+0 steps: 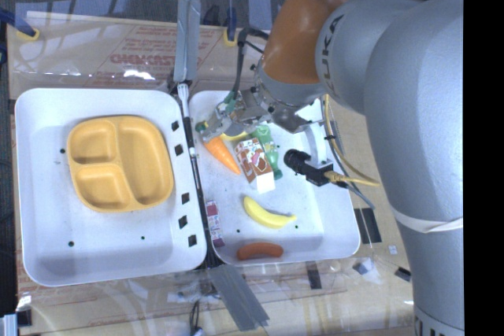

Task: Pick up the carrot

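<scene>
The carrot [223, 155] lies in the right bin [335, 236], in the upper left part of that bin and close to its left wall, tilted so that its thicker end points toward the upper left of the frame and its tip toward the lower right. Just right of the carrot, touching or nearly touching it, lies a small juice carton [257, 162] with a red-brown printed face and a green top edge, and a scrap of yellow shows between the carrot and the carton at their upper ends. Lower in the same bin lies a banana [268, 214], and below that, near the bin's lower wall, a brown sausage [260, 250]. The left bin [39, 248] holds a yellow divided plate [120, 164] with three compartments, set in the middle left of the frame. The grey arm with its orange band [303, 35] fills the upper right of the frame and reaches down over the right bin; the tool [224, 120] sits just above the carrot's thick end, near the bin's upper left corner. Whether the tool is apart or together cannot be told, since the wrist and its cabling hide it. Both bins rest on the tabletop [118, 51].
</scene>
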`<action>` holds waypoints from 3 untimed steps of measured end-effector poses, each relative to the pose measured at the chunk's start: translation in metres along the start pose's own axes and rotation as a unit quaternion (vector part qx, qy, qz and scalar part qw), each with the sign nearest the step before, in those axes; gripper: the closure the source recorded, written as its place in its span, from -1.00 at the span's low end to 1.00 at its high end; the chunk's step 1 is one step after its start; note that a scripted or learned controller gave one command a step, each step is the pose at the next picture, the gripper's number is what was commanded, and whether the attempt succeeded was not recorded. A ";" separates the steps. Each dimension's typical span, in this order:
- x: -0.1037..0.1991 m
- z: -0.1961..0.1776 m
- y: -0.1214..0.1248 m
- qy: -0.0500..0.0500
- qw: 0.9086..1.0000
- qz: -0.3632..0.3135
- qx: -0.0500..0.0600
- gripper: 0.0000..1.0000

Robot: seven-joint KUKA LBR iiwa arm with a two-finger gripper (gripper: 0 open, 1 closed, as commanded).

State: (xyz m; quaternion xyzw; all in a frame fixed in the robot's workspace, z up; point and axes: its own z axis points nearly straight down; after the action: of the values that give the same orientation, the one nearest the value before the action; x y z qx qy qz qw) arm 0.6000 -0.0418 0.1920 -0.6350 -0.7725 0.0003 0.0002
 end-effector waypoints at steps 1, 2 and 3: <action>-0.046 0.000 0.005 0.000 1.000 0.020 0.000 -1.00; -0.064 0.083 0.002 -0.003 0.999 -0.054 -0.008 -1.00; -0.046 -0.001 0.049 -0.001 0.990 -0.143 -0.001 -1.00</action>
State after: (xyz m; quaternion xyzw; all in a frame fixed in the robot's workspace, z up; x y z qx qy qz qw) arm 0.6573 -0.0779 0.1934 -0.5183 -0.8552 0.0000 -0.0008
